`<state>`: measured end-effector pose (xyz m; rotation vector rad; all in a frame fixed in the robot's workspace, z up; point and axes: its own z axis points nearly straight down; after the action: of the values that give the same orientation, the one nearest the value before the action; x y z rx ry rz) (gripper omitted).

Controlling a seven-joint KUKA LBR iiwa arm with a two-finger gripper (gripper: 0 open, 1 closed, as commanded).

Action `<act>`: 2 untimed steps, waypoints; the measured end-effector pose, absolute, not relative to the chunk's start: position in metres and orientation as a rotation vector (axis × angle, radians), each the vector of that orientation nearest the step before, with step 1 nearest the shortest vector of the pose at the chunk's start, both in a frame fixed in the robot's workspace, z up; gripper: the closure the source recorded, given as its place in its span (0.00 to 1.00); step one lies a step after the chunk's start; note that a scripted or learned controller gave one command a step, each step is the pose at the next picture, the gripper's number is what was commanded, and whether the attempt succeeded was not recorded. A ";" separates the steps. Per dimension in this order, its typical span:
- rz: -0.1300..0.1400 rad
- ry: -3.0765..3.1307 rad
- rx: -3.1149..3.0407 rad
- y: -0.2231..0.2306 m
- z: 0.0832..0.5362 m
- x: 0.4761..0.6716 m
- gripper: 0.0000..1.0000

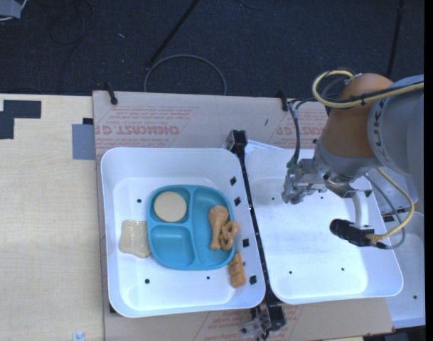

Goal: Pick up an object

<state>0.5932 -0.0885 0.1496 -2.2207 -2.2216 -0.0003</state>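
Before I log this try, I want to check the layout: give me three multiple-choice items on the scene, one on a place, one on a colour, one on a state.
1. Where is the claw?
A. over the right bin
B. over the left bin
C. off the bench

2. What colour is the tray?
A. red
B. blue
C. green

3. How does the round cracker lie?
A. flat in a tray compartment
B. on the bin floor
C. leaning on the bin wall

Answers: 1 A, it hangs above the right bin's upper left part. 2 B, the divided tray is blue. 3 A, it lies in the tray's upper left compartment.

Tan food pieces on blue tray
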 end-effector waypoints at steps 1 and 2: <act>-0.003 -2.224 -2.222 -0.081 0.207 0.590 1.00; -0.002 -2.222 -2.224 -0.089 0.252 0.587 1.00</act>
<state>0.5874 -0.0887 0.2523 -2.2238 -2.2221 -0.0022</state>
